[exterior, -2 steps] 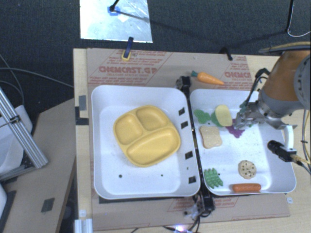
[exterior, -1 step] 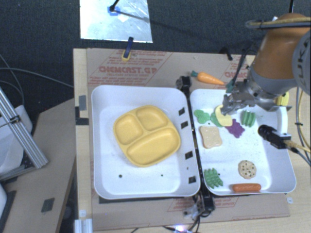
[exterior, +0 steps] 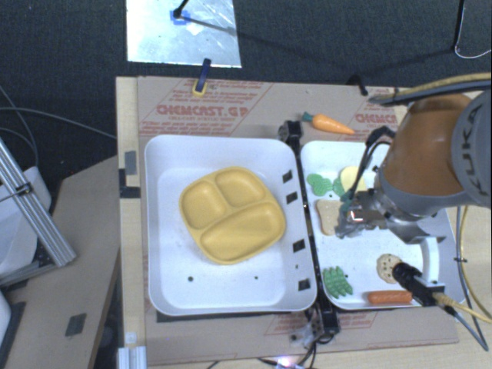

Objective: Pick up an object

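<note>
The right white bin (exterior: 361,302) holds several toy foods: a green leaf piece (exterior: 320,182), a pale yellow piece (exterior: 350,177), a tan bread slice (exterior: 328,216), a green leafy piece (exterior: 336,281), a round cookie (exterior: 388,267) and an orange sausage-like piece (exterior: 388,297). My gripper (exterior: 352,215) hangs low over the bin's middle, just right of the bread slice and below the yellow piece. The big orange and grey arm hides much of the bin's right half. Nothing shows between the gripper's tips.
The left white bin (exterior: 165,206) holds a yellow divided plate (exterior: 232,214). A toy carrot (exterior: 328,124) lies on the cardboard behind the right bin. A black divider (exterior: 302,206) runs between the bins. A metal frame (exterior: 31,206) stands at the left.
</note>
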`<move>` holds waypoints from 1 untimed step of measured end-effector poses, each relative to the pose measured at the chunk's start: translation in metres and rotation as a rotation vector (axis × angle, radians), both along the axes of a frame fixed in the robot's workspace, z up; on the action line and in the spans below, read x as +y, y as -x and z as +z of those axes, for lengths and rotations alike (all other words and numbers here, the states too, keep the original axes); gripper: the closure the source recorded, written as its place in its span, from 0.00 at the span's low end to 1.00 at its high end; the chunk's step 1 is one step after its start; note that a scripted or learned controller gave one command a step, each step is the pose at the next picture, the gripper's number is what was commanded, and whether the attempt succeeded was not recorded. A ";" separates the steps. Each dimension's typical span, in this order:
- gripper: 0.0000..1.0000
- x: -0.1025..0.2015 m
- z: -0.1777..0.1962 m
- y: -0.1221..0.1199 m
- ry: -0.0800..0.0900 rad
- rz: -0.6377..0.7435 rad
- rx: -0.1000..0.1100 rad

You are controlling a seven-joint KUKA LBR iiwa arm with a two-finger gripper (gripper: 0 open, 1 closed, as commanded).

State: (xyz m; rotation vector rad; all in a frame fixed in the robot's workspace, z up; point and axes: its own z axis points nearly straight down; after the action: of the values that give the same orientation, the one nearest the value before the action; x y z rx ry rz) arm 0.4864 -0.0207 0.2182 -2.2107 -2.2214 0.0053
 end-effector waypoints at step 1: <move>1.00 0.046 0.005 -0.001 0.001 0.005 -0.010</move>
State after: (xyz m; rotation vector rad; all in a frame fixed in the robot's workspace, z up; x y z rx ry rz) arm 0.4870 0.0255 0.2231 -2.2108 -2.2319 -0.0042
